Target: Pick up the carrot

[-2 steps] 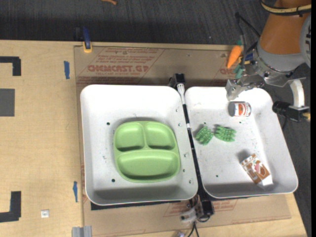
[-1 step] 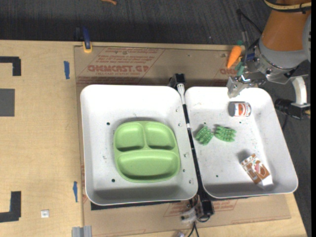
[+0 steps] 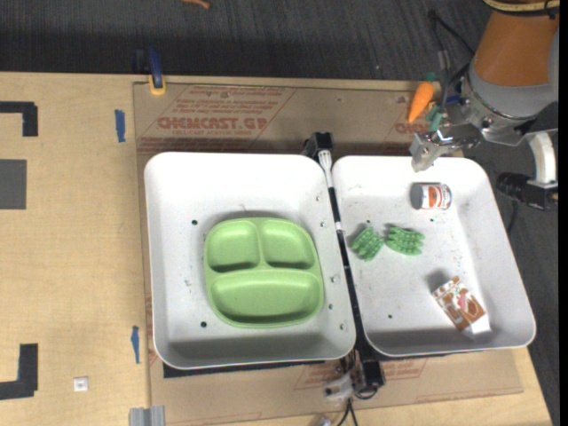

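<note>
Our gripper (image 3: 429, 142) hangs over the far edge of the right bin (image 3: 506, 264); we cannot tell how it is set. We see the carrot (image 3: 421, 101) against the arm just above it, over the cardboard. In that bin lie a small can (image 3: 431, 196), two green leafy pieces (image 3: 387, 240) and a packet (image 3: 461, 304). A green divided plate (image 3: 263, 270) sits in the left bin (image 3: 169, 238).

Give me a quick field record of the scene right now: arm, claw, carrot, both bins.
arm: reaching in from the right, over the right bin's far edge
claw: above the right bin's far rim
carrot: up beside the claw's body, outside the bins; grip not clear
right bin contents: can, two green leafy pieces, snack packet
left bin contents: green divided plate
</note>
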### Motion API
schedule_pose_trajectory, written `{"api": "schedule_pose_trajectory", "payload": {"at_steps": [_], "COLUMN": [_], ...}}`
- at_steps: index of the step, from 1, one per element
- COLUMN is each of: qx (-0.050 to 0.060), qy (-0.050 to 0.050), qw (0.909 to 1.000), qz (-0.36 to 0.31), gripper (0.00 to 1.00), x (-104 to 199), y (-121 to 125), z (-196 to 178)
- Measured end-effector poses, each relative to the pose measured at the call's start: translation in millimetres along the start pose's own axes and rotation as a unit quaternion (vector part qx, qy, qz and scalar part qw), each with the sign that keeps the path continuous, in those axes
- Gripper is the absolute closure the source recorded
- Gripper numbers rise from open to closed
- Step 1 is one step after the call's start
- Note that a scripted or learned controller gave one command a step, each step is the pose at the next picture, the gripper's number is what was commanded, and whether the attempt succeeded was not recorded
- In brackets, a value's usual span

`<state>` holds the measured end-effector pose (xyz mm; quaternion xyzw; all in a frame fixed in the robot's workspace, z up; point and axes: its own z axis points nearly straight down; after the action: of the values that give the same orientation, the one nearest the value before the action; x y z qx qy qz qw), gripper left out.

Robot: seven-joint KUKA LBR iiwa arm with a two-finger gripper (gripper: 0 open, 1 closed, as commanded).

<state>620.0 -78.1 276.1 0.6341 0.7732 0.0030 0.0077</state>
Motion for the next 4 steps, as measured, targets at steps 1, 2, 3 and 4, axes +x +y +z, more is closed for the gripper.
{"api": "schedule_pose_trajectory", "payload": {"at_steps": [1,2,3,4], "qx": [-0.002,0.004,0.005,0.004], "qy": [-0.001,0.004,0.006,0.007], "qw": [1.0,0.9841,0.9512,0.9055], "qz": [-0.001,-0.178,-0.309,-0.424], "gripper": [1.0,1.0,1.0,1.0], "x": [-0.1,86.4,118.6,173.0], "y": [1.0,47.2,50.7,34.5], "z": [-10.3,-14.1,42.8,58.4]}}
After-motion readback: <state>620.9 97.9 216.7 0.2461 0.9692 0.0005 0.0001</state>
